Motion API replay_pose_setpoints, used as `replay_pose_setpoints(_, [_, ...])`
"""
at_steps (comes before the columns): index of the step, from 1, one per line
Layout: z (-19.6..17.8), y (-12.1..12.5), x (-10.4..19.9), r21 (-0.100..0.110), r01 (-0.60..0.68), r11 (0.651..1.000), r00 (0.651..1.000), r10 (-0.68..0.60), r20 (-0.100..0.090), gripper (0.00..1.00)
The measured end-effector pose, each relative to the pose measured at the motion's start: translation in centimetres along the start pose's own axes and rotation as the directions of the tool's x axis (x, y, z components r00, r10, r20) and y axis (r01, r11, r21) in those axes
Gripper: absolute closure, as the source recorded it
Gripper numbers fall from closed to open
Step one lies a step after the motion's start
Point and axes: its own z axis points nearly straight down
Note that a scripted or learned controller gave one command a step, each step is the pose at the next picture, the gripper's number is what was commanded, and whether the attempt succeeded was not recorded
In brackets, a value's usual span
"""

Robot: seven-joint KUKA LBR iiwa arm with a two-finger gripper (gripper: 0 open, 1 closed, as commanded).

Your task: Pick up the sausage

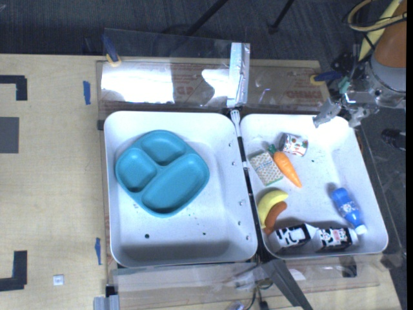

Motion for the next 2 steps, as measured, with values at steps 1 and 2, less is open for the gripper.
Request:
replay_pose_setpoints(1, [-6.7, -10.4, 0.7, 0.0, 0.148, 0.989, 0.989, -0.148, 0.0, 0.0])
replay_pose_setpoints(2, [-20.9, -17.0, 7.5, -0.002, 0.267, 0.964, 0.964, -0.267, 0.002, 0.0])
